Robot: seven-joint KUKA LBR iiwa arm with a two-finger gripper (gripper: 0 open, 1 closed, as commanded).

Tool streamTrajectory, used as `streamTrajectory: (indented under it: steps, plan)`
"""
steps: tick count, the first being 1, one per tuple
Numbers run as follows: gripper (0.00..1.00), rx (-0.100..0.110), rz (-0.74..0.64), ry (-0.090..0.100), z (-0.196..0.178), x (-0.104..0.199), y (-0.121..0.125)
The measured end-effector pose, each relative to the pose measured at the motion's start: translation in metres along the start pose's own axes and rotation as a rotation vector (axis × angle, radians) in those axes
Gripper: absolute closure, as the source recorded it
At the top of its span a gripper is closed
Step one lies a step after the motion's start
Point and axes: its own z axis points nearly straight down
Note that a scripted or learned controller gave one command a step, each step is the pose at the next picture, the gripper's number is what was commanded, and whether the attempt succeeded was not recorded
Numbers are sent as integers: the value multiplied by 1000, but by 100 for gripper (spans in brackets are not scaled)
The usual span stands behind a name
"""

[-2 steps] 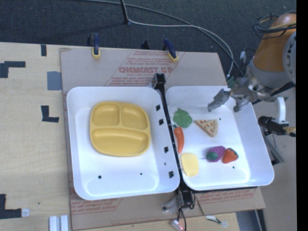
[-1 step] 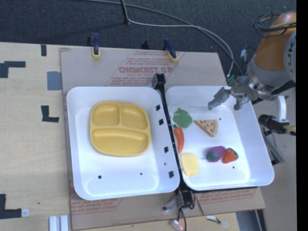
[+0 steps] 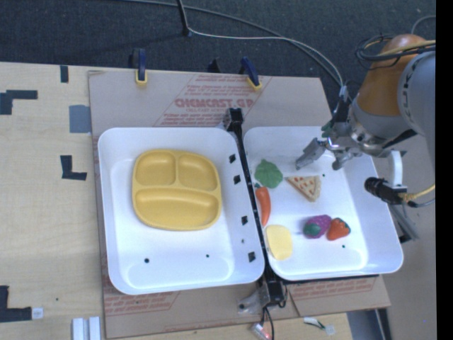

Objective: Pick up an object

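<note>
My gripper [image 3: 324, 159] hangs over the back of the right bin [image 3: 379, 257], its two grey fingers spread open with nothing between them. Just below it lies a tan pizza-slice toy [image 3: 305, 186]. To the left of that sits a green leafy toy [image 3: 268, 173], with an orange carrot [image 3: 263, 205] beneath it along the bin's left wall. A yellow oval piece [image 3: 279, 242] lies near the front. A purple grape bunch [image 3: 316, 226] and a red strawberry [image 3: 338, 229] rest side by side at the front right.
The left bin [image 3: 120, 261] holds a yellow divided plate [image 3: 175, 189]. Black clips run down the seam between the bins. Cardboard lies under both bins, held by two clamps at the back. A black cable crosses the dark floor behind.
</note>
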Motion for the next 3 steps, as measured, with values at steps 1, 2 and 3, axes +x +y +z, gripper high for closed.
streamTrajectory:
  steps: [1, 2, 3]
  plan:
    - [0, 0, 1, 0, 50, -4, 7]
    - [0, -5, 0, -1, 79, -3, 8]
    - [100, -7, 0, -2, 68, -3, 8]
